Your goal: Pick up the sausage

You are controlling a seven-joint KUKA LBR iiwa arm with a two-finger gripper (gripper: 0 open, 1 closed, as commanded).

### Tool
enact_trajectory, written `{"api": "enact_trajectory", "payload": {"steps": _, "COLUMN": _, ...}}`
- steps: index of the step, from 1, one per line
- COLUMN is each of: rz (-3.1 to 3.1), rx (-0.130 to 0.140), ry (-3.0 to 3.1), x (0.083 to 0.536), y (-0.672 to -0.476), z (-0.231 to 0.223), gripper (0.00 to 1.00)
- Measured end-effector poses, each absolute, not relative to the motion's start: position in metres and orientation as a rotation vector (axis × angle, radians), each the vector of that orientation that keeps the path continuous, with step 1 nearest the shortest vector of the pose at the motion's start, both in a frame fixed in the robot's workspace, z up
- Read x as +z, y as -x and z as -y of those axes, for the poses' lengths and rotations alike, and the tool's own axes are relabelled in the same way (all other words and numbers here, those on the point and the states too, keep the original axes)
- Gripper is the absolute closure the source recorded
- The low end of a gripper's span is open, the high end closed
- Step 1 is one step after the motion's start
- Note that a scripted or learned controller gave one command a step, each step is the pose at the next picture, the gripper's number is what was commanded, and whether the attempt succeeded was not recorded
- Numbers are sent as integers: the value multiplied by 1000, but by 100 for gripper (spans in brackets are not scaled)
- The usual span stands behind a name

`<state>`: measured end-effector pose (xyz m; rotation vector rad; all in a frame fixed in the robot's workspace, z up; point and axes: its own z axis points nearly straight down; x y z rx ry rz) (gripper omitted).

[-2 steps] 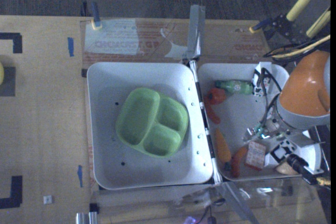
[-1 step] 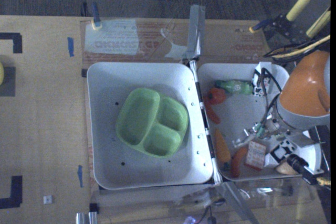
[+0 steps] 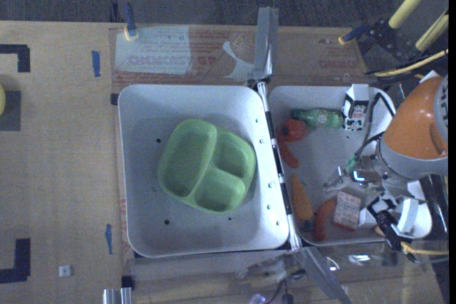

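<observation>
On the wooden bench [image 3: 64, 174] stand two shallow white bins side by side. The left bin [image 3: 142, 217] is the larger one in the view, and it holds a green plate with three compartments [image 3: 206, 165], lying a little turned near the middle of the bin; nothing lies in its compartments. The right bin [image 3: 320, 146] holds several small things. At its far side lies a green bottle [image 3: 318, 118] on its side, and just left of it a red pepper-like toy [image 3: 291, 130]. Below that a thin red strip [image 3: 288, 154] runs along the left wall. At the near side lies an orange carrot-like piece [image 3: 301, 199], and just right of it the sausage [image 3: 322, 218], reddish and slanted, close to the near wall of the bin. A small box with a pale printed face [image 3: 347, 210] touches the sausage on its right. The grey arm with its orange band [image 3: 419, 126] reaches over the right part of this bin, and the gripper [image 3: 354, 176] hangs above the bin floor, just far of the small box and apart from the sausage. I cannot tell if the pincer is wide or narrow, because it is blurred. Behind the bins a cardboard sheet with printing [image 3: 160, 50] is lying on the bench, and some blue tape pieces [image 3: 95, 63] are stuck on the wood.
</observation>
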<state>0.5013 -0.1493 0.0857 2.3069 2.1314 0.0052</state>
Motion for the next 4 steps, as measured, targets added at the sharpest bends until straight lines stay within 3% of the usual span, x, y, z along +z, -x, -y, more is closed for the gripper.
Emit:
{"api": "enact_trajectory", "payload": {"steps": 1, "rz": -2108, "rx": 8, "ry": -2328, "x": 86, "y": -495, "z": 161, "gripper": 0}}
{"api": "enact_trajectory", "payload": {"steps": 2, "rz": -2606, "rx": 2, "ry": -1732, "x": 88, "y": -483, "z": 108, "gripper": 0}}
{"api": "enact_trajectory", "payload": {"steps": 3, "rz": -2604, "rx": 5, "ry": -1737, "x": 97, "y": -483, "z": 108, "gripper": 100}}
{"api": "enact_trajectory", "payload": {"steps": 4, "rz": -2604, "rx": 5, "ry": -1737, "x": 96, "y": -483, "z": 108, "gripper": 0}}
